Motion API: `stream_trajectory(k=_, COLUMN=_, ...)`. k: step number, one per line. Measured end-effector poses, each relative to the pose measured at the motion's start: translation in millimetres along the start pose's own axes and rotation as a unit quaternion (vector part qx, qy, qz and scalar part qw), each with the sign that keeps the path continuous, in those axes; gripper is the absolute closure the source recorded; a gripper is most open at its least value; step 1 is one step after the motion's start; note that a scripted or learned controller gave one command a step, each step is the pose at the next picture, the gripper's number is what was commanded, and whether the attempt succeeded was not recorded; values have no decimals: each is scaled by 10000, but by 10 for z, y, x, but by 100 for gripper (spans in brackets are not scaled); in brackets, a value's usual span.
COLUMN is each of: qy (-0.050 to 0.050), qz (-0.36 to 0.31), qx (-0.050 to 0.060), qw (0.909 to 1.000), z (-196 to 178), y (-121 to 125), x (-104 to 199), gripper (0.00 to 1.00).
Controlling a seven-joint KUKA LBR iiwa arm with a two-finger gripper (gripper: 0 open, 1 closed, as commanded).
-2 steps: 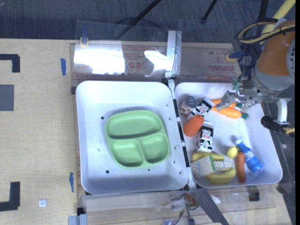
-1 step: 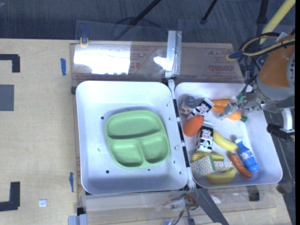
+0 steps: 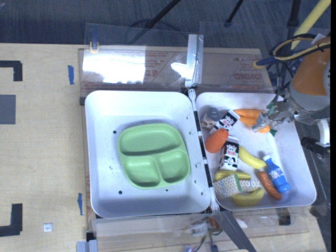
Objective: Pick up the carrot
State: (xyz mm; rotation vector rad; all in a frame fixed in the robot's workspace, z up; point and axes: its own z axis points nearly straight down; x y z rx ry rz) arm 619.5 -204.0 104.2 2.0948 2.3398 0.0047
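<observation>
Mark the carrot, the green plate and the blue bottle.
carrot (image 3: 247, 114): camera view, middle of its orange body.
green plate (image 3: 149, 138): camera view, top compartment.
blue bottle (image 3: 276, 175): camera view, its body.

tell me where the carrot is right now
The carrot lies at the back of the right bin, beside the cow-print carton, with the pincer right at its right end.

At the frame's right edge the arm (image 3: 313, 85) shows a rounded grey body with a broad orange band above. Yellow and blue cables (image 3: 294, 49) loop beside it. Its small pincer (image 3: 270, 117) looks dark and metallic.
</observation>
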Motion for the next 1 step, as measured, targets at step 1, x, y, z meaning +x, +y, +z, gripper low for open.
stream_trajectory(k=1, qy=-6, qz=366, qx=16, qw=9993, z=-874, y=461, x=384, gripper=100)
